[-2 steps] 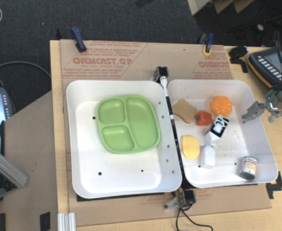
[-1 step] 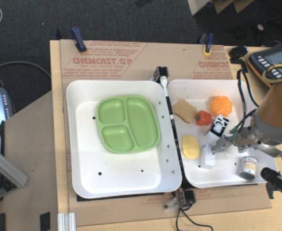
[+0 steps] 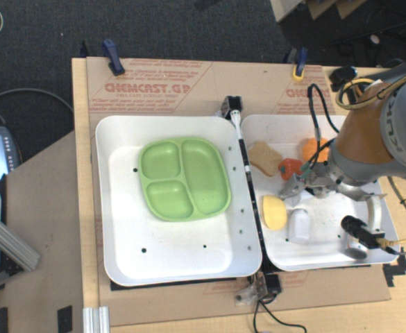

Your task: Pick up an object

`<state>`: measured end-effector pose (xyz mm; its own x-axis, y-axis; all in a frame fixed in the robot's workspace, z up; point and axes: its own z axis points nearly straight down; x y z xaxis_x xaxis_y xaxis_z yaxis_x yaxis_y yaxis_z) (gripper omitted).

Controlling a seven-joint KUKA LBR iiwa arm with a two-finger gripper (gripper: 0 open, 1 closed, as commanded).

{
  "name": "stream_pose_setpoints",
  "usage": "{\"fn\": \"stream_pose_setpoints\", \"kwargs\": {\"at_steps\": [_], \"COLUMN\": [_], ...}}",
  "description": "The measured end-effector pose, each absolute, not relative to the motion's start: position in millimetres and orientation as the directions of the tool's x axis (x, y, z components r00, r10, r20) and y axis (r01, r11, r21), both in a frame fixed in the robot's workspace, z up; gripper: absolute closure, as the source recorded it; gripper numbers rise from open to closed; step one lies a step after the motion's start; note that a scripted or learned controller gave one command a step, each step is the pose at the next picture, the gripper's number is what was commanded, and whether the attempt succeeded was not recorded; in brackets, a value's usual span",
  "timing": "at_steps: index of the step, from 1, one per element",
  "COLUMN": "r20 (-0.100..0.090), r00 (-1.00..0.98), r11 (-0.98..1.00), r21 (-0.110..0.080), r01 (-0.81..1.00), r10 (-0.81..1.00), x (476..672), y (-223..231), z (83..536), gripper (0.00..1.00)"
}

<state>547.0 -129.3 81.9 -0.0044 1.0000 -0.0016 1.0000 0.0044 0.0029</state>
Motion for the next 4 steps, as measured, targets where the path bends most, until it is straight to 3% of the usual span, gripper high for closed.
{"fn": "stream_pose_setpoints", "kwargs": {"at_steps": [1,2,3,4], "r20": [-0.002,0.007,0.007,-0.012], "r00": [-0.005,-0.005,-0.004,0.000], "r11": [0.005,0.006,0.004,0.000], "r21": [0.007,-0.059,-0.066,0.010], "r01": [1.000,0.998,0.998,1.000], "r10": [1.000,1.000,1.000,1.000], "x": [620.3,657.6,654.9,663.6], "y": [-99,-100,-100,-50], "z": [86,83,92,193], "gripper": [0.00,0.00,1.00,1.00]}}
